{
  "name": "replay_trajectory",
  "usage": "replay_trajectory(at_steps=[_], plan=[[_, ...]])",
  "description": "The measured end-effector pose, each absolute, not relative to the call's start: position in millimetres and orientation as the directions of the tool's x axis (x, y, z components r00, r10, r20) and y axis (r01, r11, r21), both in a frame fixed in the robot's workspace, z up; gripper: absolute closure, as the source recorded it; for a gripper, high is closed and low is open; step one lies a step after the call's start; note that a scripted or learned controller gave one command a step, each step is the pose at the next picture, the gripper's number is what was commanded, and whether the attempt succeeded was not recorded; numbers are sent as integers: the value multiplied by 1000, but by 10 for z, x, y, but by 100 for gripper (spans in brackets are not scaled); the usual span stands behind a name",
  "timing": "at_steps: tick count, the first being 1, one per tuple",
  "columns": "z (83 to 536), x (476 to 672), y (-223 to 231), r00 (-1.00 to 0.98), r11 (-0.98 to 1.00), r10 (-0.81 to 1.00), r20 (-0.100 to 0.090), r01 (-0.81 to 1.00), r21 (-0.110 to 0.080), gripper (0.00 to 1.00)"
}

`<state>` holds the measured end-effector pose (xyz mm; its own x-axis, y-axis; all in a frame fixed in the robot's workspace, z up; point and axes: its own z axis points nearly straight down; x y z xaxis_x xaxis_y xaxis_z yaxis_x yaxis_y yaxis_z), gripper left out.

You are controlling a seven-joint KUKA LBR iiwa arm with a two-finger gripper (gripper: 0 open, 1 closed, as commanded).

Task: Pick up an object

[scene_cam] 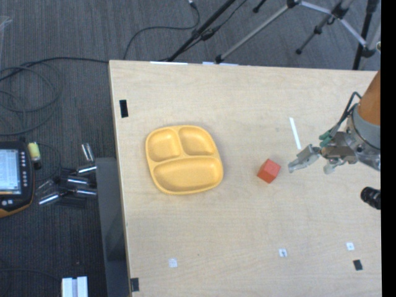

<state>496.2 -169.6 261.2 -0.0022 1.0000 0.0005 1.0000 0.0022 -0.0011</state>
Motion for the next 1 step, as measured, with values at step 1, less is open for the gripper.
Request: replay_trajectory(at_steps=[1], plan=[[1196, 5770, -1759, 55, -55, 998, 0, 998, -2, 0]])
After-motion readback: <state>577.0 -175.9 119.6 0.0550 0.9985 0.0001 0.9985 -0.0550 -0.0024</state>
